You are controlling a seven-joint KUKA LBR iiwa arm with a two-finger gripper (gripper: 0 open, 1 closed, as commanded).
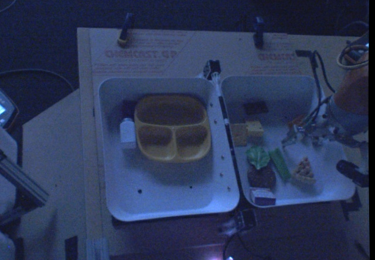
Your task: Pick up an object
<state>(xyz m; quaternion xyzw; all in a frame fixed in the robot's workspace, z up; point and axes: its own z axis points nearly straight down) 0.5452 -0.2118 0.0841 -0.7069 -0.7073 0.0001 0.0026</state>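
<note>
In dim blue light, the KUKA arm (pixel 351 98) reaches in over the right bin (pixel 293 86), its gripper (pixel 304 133) hanging low above the bin's middle; the murk hides its tips, so whether the gripper is spread or pressed together cannot be told, and nothing is seen held. Below and beside it lie small toy foods: a pizza slice (pixel 303 171) nearest, a green stick (pixel 279 163), a leafy green piece (pixel 258 156), a yellow cheese block (pixel 254 129), a tan block (pixel 238 134), a dark square (pixel 254 108) and a brown lump (pixel 261 178) touching a small box (pixel 263 196). The left bin (pixel 111 136) carries a yellow divided plate (pixel 173 127) with a white bottle (pixel 127 133) just beside it. The pizza slice looks the likeliest pick: probably light, stiff plastic, somewhat slick, best pinched across its two straight sides near the wide crust end.
</note>
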